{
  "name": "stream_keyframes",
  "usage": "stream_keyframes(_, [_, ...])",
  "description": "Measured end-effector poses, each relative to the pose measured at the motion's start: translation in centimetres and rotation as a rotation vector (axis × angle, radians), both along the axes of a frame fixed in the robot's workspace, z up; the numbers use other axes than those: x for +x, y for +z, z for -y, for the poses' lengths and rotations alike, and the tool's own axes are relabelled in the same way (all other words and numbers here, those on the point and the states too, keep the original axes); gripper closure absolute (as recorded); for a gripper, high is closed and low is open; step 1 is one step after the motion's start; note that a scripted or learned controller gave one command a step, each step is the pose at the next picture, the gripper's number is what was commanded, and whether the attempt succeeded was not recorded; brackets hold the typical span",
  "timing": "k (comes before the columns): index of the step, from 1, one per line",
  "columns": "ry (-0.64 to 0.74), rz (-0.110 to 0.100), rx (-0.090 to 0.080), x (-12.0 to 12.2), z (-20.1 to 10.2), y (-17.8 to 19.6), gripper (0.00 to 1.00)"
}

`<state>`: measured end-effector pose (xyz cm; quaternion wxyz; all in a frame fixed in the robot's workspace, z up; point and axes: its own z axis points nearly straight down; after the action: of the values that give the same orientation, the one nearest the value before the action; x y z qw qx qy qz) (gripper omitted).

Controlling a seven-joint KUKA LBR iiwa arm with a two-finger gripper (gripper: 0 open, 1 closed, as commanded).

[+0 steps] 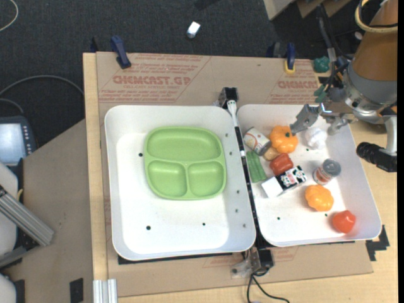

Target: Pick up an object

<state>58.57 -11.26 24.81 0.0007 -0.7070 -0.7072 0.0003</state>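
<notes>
My gripper [320,122] hangs over the far part of the right bin [363,175], its two fingers spread apart and open with nothing between them. Just below it lies a small white object [315,137]. To its left sits an orange pumpkin-like toy [283,139], touching a small can [255,139]. Nearer the front lie a red block [281,164], a white and black box [284,180], a grey-capped jar [327,169], an orange pepper [319,197] and a red tomato [343,220]. A green strip [255,166] lies along the bin's left wall.
The left bin [126,219] holds a green divided plate [185,163]. Blue clamps [120,50] pin the cardboard base at the back. The arm's grey body [375,74] stands over the right bin's far right corner.
</notes>
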Motion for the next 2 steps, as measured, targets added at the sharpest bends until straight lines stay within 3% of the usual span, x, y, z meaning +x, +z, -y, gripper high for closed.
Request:
stream_keyframes(1, [0.005, -0.001, 0.002, -3.3, -4.6, 1.6, 0.00])
stream_keyframes(2, [0.001, -0.006, 0.002, -11.0, -7.4, 1.4, 0.00])
